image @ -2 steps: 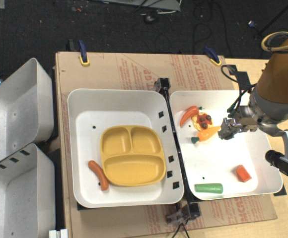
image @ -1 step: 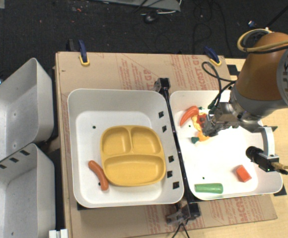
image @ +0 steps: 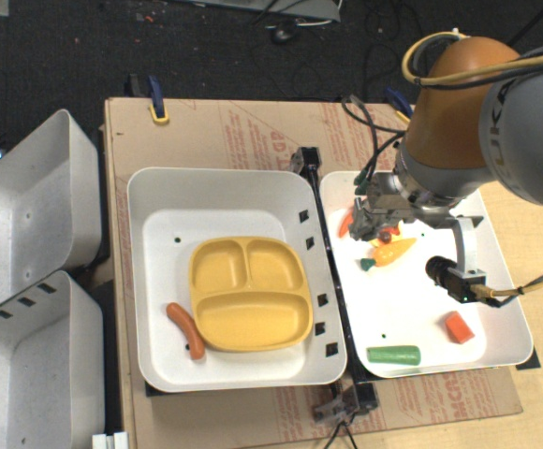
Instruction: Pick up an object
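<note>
White plastic forms both bins; the gripper (image: 380, 224) hangs low in the right bin (image: 496, 344), near its upper left corner, under the grey arm (image: 524, 129) and its orange band (image: 459, 92); whether it is wide or narrow cannot be told, since the dark wrist hardware hides that part. Just below the gripper, and slightly to its right, lies a toy carrot (image: 390, 251), orange with a small green tip, seemingly touching or almost touching the gripper's lower end; a small red-orange piece (image: 345, 223) shows just to the gripper's left, against the bin wall. Farther from the gripper, toward the lower right, sits an orange-red block (image: 457, 326); well below the gripper, by the near rim, lies a green stick (image: 393, 354). Well to the gripper's left, in the left bin (image: 159, 213), rests a yellow divided plate (image: 250, 293); a reddish sausage (image: 186, 330) lies just beside the plate's lower left edge.
</note>
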Action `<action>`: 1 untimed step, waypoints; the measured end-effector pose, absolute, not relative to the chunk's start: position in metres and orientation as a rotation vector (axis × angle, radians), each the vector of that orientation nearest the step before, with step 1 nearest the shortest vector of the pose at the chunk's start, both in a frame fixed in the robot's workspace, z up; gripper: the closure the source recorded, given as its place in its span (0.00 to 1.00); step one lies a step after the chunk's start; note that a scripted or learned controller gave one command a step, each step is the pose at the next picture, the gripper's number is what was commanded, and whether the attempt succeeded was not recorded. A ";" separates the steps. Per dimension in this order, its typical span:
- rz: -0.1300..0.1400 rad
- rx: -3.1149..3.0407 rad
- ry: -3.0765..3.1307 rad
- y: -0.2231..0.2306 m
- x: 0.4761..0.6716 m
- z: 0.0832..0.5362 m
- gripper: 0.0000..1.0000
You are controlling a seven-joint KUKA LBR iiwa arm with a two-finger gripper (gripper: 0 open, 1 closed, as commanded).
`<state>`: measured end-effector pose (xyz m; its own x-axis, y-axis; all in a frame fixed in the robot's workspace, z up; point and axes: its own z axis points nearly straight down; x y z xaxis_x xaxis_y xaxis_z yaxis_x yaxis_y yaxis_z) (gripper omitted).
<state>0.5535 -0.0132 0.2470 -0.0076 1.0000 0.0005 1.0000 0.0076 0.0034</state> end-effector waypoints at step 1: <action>0.005 2.211 2.230 0.039 0.577 0.250 1.00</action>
<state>0.5769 0.0391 0.2503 -0.0084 1.0000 0.0014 1.0000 0.0084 0.0034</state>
